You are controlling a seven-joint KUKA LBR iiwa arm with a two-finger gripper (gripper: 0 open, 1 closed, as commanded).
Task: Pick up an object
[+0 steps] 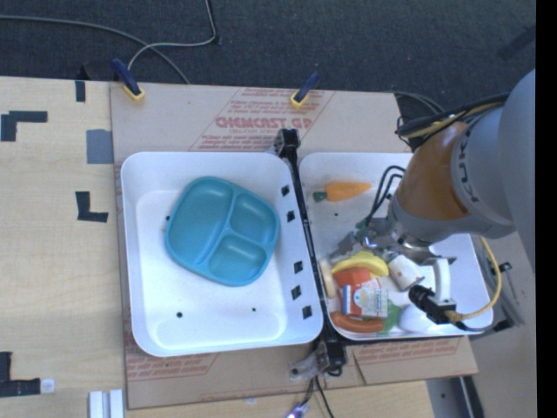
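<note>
Objects: a heap of toy food lay in the right bin (452,168), crowded toward its near left corner: a banana (364,264), a red can (359,291) with a label, something red and long like a sausage (357,323) at the bottom edge.
Carrot: a carrot (346,191) sat alone at the far side of that bin, well apart from the heap.
Plate: a blue plate (222,230) had the left bin (139,233) to itself.
Arm: down it was, over the right bin, orange band above the wrist, reaching in from the right.
Gripper: the gripper (365,238) hung just beside the banana at the top of the heap; whether it was released or clenched, I could not tell, the wrist hid it.
Grasp: nothing seen held, so I judged the pick not yet made.
Doing it well: the heap was tight, so I'd have gone for the topmost piece, the banana, straight down and across its narrow side, clear of the can.
Risk: a nudge could have slid the pile against the bin wall.
</note>
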